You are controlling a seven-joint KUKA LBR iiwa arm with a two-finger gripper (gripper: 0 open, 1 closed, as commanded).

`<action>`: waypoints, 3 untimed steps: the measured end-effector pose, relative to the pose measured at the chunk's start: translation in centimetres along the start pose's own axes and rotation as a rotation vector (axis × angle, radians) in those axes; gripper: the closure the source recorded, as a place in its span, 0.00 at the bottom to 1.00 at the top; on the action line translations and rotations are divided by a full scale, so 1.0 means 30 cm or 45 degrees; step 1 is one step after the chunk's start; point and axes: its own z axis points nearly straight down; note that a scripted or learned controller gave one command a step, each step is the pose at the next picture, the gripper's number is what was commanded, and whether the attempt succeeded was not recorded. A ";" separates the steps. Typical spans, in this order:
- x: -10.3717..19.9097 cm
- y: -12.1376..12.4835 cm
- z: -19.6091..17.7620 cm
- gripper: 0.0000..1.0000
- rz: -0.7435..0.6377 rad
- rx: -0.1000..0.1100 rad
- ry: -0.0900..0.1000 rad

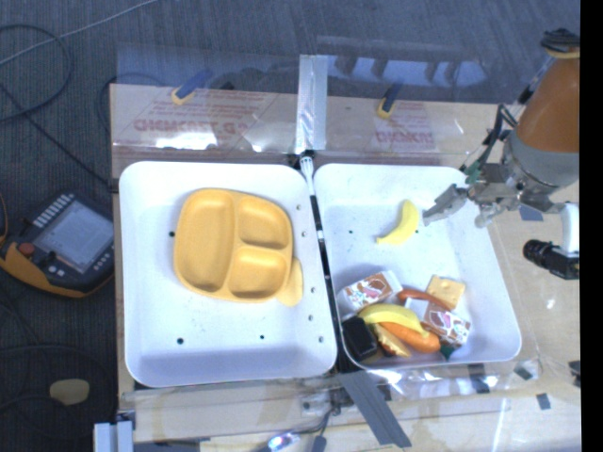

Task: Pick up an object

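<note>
At the near edge of the right bin (490, 281) sits a crowded heap of toy food (407, 320): a banana, a carrot, small printed packets, jammed together against the front wall. Further back a lone yellow banana (401, 224) lies on bare floor, the easiest pick. Beside it the claw (462, 202) hangs over the bin's far right corner, fingers spread wide and holding nothing. The left bin (151, 347) carries a yellow divided tray (234, 243). The likely risks, as I judge them: the curved banana rolling out of a closing pinch, or a grab into the heap catching two items. Beyond the bins, red printing on the cardboard (188, 125) is too blurred to read
</note>
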 end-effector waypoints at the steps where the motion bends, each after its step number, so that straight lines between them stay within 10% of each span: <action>1: -0.027 0.193 0.396 0.00 -0.277 -0.002 -0.005; 2: -0.024 0.195 0.364 1.00 -0.279 -0.003 -0.007; 3: 0.177 0.133 0.107 1.00 -0.279 -0.003 -0.002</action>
